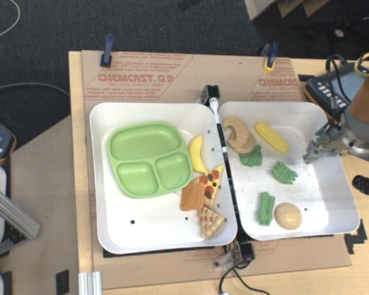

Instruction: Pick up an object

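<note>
On the bench (172,72), the gripper (317,149) hovers over the right bin (338,189); I cannot tell the jaws' state. Nothing is picked up yet.

Glossy white plastic bins (104,165) on matt brown cardboard (172,72); smooth green plastic tray (149,158).

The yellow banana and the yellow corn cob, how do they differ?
The yellow banana is smooth and curved; the yellow corn cob is straight and ridged. The banana lies in the left white bin beside the green divided plate; the corn lies in the right white bin. Both are yellow toy foods.
</note>
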`<act>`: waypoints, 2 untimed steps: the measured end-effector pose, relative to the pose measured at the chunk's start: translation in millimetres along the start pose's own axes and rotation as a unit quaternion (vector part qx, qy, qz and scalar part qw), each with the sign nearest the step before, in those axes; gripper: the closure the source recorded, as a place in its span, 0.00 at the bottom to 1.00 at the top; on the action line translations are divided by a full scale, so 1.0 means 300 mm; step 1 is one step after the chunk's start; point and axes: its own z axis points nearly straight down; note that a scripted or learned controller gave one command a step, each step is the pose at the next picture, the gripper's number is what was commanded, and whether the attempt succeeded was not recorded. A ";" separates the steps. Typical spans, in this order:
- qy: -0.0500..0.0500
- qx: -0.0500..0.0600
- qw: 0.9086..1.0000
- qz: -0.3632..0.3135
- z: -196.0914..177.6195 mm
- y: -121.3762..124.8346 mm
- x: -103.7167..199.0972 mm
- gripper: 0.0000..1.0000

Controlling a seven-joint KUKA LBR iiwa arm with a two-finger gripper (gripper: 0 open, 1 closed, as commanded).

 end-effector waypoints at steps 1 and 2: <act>0.000 -0.001 1.000 0.000 -0.034 0.002 -0.001 1.00; -0.001 -0.002 1.000 0.000 -0.068 0.003 -0.001 1.00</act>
